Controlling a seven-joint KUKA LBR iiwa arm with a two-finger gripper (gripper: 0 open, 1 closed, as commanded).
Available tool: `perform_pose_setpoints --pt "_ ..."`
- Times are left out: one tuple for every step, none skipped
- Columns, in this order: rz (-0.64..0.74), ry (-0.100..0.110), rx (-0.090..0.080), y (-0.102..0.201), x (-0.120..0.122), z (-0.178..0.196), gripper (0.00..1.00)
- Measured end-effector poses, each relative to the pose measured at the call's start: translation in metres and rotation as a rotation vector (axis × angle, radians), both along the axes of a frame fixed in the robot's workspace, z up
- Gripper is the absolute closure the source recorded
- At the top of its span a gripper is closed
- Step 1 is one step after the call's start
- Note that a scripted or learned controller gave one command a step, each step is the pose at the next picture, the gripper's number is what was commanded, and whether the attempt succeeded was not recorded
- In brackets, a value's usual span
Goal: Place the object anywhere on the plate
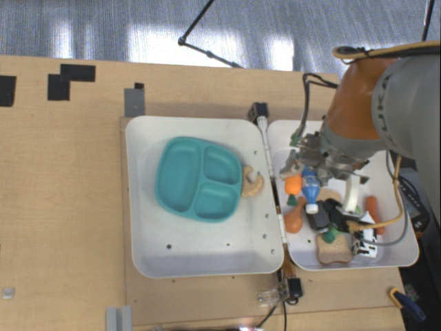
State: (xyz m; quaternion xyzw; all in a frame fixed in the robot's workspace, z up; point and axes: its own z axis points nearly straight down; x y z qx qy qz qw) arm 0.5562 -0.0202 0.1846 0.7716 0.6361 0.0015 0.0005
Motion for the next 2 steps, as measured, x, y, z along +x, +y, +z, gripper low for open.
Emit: perform_pose_setpoints --pt "0.275 -0.001 0.0 0.0833 0.042 0.0003 1.0" --pt "0.273 -0.001 -0.001 0.0818 0.0421 0.0004 0.0"
